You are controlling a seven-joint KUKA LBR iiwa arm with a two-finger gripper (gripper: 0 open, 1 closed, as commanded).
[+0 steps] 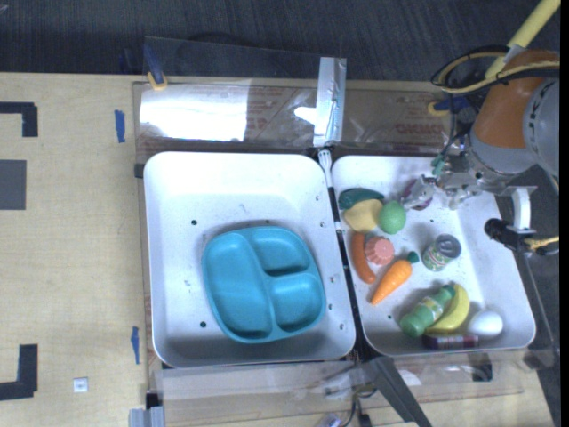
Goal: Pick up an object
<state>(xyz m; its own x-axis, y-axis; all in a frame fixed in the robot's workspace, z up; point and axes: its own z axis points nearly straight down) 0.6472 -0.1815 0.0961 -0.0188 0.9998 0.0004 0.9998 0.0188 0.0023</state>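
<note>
The right bin is crowded on its left and near side — a carrot, a can, a bottle and banana lie close together, leaving narrow gaps. Bare floor lies along its right side. In the left bin a blue tray fills the middle — open floor rings it, widest at the far edge.
</note>
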